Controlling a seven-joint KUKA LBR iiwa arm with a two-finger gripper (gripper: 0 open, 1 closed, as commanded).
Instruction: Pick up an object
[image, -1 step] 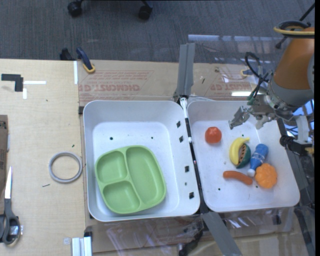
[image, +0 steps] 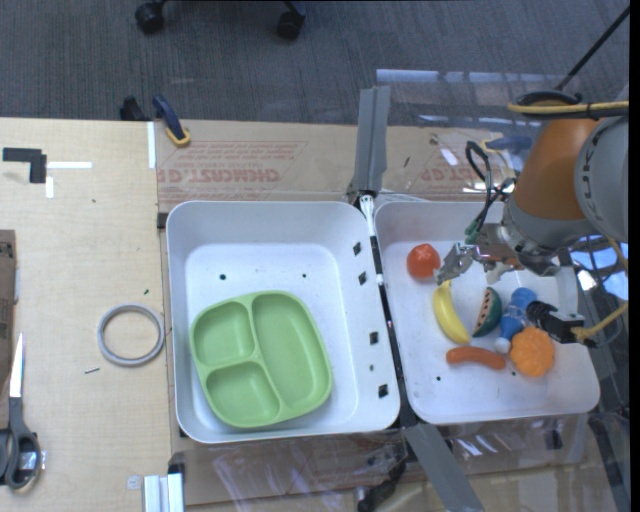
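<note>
Nearest me, at the lower edge, I see the green plate (image: 262, 357) with three compartments, lying in the left bin (image: 190, 300). On the bench (image: 80, 260) to its left lie a tape ring (image: 131, 333) and scissors (image: 18, 440). The right bin (image: 440, 400) holds toy food: a tomato (image: 423, 260) near its far left, a banana (image: 449, 312) below that, a watermelon slice (image: 487, 311) just beside the banana, a sausage (image: 476, 356) under both, an orange (image: 532, 352) at the right, and something blue (image: 517, 308) between slice and orange. My arm (image: 560, 170) reaches in from the right. Its claw (image: 462, 262) hovers just right of the tomato and above the banana's top end, fingers slightly parted, nothing between them.
</note>
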